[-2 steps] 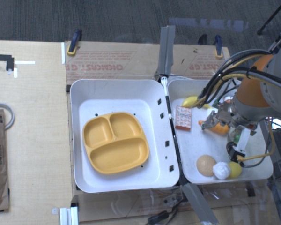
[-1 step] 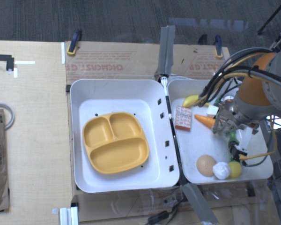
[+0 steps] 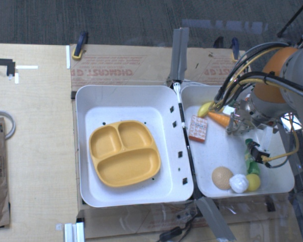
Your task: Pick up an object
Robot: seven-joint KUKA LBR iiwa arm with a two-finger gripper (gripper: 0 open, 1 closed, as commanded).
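Red print ran across the cardboard sheet (image 3: 126,64) behind the bins, upside down and reading roughly "CHEMCAST GP" (blurred); the small red-and-white packet (image 3: 198,129) carried illegible print

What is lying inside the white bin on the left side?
The left white bin holds one yellow plastic plate with three compartments, its compartments bare. The bin floor under that plate is covered, so anything beneath it stays hidden.

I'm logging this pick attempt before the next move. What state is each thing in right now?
Yellow divided plate: upright in the left bin, nothing on it.
Carrot: lying by the gripper.
Small carton: lying flat.
Egg: resting beside the white ball.
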